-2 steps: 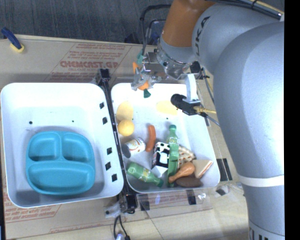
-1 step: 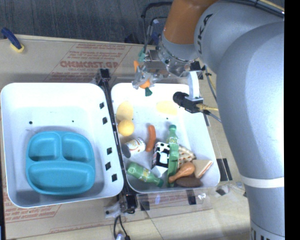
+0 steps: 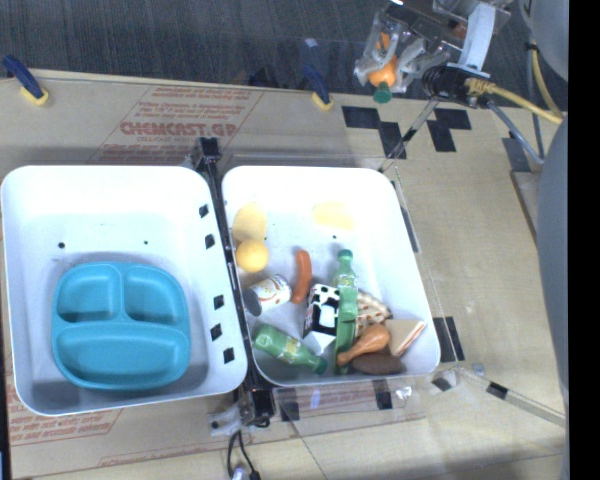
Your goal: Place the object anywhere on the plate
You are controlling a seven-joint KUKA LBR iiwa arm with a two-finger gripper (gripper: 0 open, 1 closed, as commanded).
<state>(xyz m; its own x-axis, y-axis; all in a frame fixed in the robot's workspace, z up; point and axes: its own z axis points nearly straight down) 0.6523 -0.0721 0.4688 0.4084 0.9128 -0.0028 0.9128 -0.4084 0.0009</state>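
My gripper (image 3: pixel 385 68) hangs high at the back, beyond the far rim of the right bin (image 3: pixel 405 228). It is shut on a small orange toy with a green end (image 3: pixel 382 76), which shows between the fingers with the green tip pointing down. The blue divided plate (image 3: pixel 120 328) lies in the front of the left bin (image 3: pixel 40 198), far to the left of the gripper and below it. Nothing rests on the plate.
The right bin holds a yellow lemon (image 3: pixel 248 222), an orange ball (image 3: pixel 252 256), a red sausage (image 3: pixel 301 273), a can (image 3: pixel 270 291), two green bottles (image 3: pixel 346 296), a drumstick (image 3: pixel 365 343) and other toys. A black divider (image 3: pixel 220 258) runs between the bins.
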